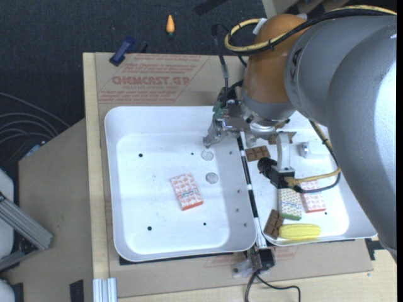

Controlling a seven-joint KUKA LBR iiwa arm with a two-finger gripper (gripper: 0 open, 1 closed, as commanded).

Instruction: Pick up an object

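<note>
A patterned box (186, 191) lies mid-floor in the left bin (126, 231); corn (299, 232) rests along the right bin's (352, 222) front edge. Gripper (258, 145) jaw state: cannot tell.

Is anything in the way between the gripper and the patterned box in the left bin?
Nothing visible. The gripper sits over the left bin's upper right part, and the patterned box lies alone on the floor below-left of it. Two small round discs lie off to the side.

Dark carpet floor (56, 24); tan bench board (151, 74) with red lettering; grey cables (25, 128) at left.
</note>
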